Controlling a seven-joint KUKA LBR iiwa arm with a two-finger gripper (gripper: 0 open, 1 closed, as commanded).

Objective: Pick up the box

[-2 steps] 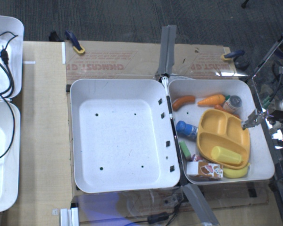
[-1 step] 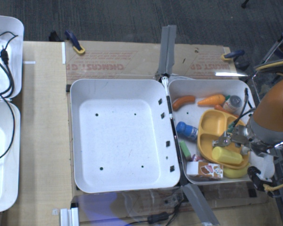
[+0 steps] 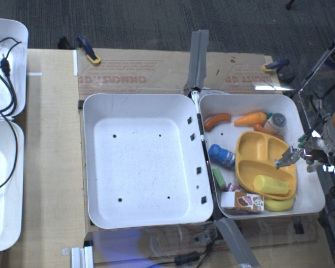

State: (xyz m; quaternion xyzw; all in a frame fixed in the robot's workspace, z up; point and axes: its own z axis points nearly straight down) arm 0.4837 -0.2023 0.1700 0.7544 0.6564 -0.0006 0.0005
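Tool low over yellow tray, box apart.

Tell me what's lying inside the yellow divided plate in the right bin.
A yellow cylinder-shaped piece lies in the yellow divided plate, in its near compartment. The gripper hovers over the plate's right side, covering part of it. The plate's other visible compartments look bare.

Setting: you are looking at a robotics lab or test cell, not a home. Evidence: two shallow white bins fixed side by side on a plywood desk, a cardboard sheet held down by spring clamps, loose black cables at the left, dark carpet behind. Contents of the right-hand bin: plastic toy food and a yellow tray, typical test props.
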